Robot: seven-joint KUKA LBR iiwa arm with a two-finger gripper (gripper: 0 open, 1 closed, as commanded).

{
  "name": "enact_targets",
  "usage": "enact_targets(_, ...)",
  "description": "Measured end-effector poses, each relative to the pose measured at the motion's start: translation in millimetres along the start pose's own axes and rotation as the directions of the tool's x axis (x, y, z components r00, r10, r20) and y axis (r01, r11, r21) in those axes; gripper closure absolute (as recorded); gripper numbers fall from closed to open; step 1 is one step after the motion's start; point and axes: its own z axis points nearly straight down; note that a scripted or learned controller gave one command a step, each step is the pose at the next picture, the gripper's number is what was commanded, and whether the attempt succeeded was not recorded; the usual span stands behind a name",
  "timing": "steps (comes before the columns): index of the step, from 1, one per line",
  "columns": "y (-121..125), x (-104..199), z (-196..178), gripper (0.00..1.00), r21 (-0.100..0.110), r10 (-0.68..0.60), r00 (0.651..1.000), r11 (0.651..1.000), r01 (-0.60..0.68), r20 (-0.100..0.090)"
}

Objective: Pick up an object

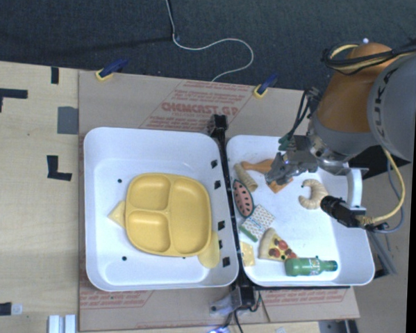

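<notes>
objects for picking sit in the right bin (359,264), all small toy foods: a green bottle (310,266) lying on its side near the front wall, a pizza slice (275,246) just left of it, a watermelon slice (244,198) by the left wall, a checkered blue/white packet (258,221) below that, a tan croissant-like piece (311,193) to the right & an orange wedge (266,167) partly under the gripper (283,172). the gripper is low over the bin's back half, dark & bunched up from this angle; can't tell if it's released or clenched, or if anything is in it. the arm (354,100), grey w/ an orange band, hides the bin's back right corner. a pale yellow bit (247,253) at the bin's front left is too small to name. left bin (99,191) holds a yellow 3-compartment plate (169,214), smooth plastic w/ rounded corners, lying over flat yellow pieces that poke out at its left & front right. both bins are shallow glossy white, touching at a black joint, on a cardboard sheet (190,106) w/ red print, clipped at the back. bench (26,187) is light wood w/ black tape marks; dark carpet behind, a thin white cable (214,44) looping on it.
</notes>
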Motion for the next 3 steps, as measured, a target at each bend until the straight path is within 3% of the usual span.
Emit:
enact_targets(2,-41.1,100.2,9.8,1.00,0.001,-0.001,1.000,1.000,0.001,0.000)
enact_targets(3,-49.6,108.9,7.5,1.00,0.001,0.002,1.000,1.000,-0.002,0.001)
